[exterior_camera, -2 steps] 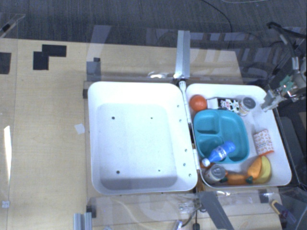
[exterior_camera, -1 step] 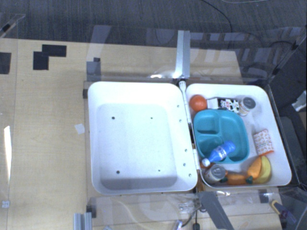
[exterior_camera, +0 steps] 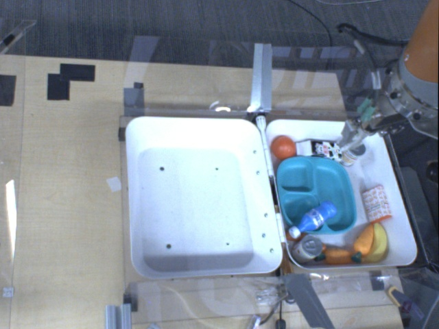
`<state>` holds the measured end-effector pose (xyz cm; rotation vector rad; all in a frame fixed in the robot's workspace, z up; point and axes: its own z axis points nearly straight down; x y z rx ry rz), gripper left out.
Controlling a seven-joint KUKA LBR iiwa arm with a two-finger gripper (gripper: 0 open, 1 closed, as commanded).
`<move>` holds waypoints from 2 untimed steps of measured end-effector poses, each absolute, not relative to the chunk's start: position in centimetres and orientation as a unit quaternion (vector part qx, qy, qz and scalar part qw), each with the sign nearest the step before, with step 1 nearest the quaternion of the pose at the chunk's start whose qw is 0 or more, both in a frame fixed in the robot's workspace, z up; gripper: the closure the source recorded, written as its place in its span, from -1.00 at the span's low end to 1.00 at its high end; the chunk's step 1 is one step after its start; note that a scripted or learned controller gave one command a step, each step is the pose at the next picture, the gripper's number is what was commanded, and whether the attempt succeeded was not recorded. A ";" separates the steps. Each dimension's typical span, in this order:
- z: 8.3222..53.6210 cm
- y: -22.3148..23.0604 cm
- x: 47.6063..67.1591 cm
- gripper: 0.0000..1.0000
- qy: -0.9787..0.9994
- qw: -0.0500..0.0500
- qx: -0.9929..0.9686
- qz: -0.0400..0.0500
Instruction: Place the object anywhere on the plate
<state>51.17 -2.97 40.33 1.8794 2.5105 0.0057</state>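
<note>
The left bin [exterior_camera: 192,197] is a shallow white tray with a few small dark dots on its floor. A metal post [exterior_camera: 261,77] stands at the far end of the seam between the two bins.

The right bin [exterior_camera: 401,204] carries the clutter. An orange ball [exterior_camera: 282,147] sits at its far left corner, just beyond the teal plate [exterior_camera: 312,184], a divided dish that takes up the middle of this bin. A clear plastic bottle [exterior_camera: 315,219] with a blue label lies tilted on the near part of the plate, its cap end reaching over the plate's near-left rim. Just nearer, a small round tin [exterior_camera: 307,247] rests at the bin's near edge, with a carrot [exterior_camera: 337,256] beside it to the right, then a banana [exterior_camera: 374,241]. A red-and-white packet [exterior_camera: 376,203] lies just right of the plate.

The gripper [exterior_camera: 351,149] hangs over the far right part of the bin, beside the plate's far right corner, by a small dark printed item [exterior_camera: 322,147]. Whether its pincer is wide or narrow cannot be made out.
</note>
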 end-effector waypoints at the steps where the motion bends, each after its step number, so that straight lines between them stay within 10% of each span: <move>1: 40.9 -4.9 48.8 1.00 0.773 0.003 0.634 0.002; 2: 35.0 -4.7 48.8 1.00 0.707 0.002 0.707 0.002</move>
